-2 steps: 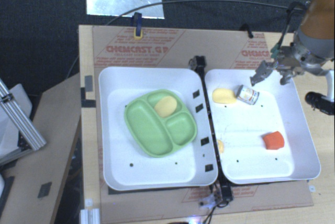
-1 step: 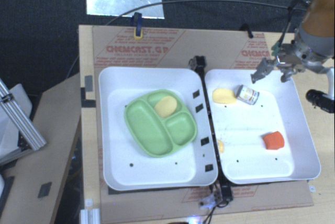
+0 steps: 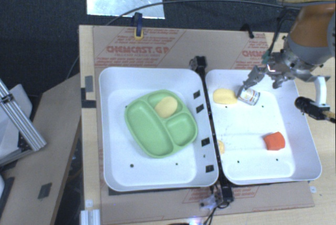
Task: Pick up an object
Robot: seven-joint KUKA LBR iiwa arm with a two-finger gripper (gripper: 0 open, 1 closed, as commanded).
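- Nearest the camera lay the front rim of the two white bins: the left bin and the right bin, side by side on the bench.
- In the left bin sat a green divided tray, with a pale yellow object resting in its upper compartment.
- The right bin held an orange object toward its near right, a yellow lemon-like object near the divider, and a small can-like cylinder just beside it on the right.
- The gripper reached in from the right at a slant, its tip just above and touching or nearly touching the cylinder.
- Whether the fingers were spread or pinching could not be told; the cylinder was not plainly between them.
- The cylinder lay directly below and slightly toward the camera from the gripper tip, its long axis apparently running left to right with a slight tilt.
- Judged from this, a grasp would call for a short descent, with the lemon-like object close enough to be nudged.
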